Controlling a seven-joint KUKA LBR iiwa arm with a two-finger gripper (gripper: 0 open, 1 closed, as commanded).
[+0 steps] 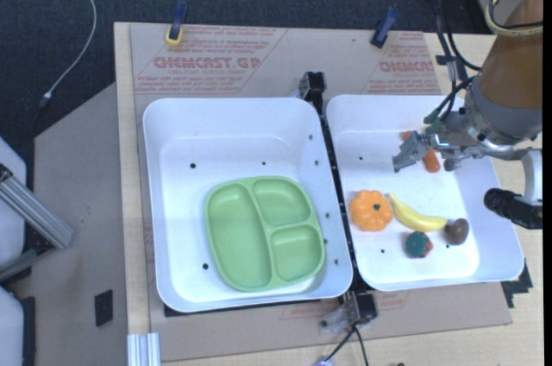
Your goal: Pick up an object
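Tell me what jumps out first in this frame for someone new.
The green tray, split into three compartments, sits in the left bin and draws the eye first. In the right bin a small cluster lies near the front: an orange pumpkin, a banana, a teal ball and a brown piece. The gripper hangs over that bin's far side, beside a small orange item.

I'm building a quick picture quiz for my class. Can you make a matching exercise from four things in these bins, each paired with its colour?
Things:
1. divided plate
2. pumpkin
3. banana
4. small ball

Colours:
A. yellow
B. teal
C. light green
D. orange

Pairs: 1-C, 2-D, 3-A, 4-B
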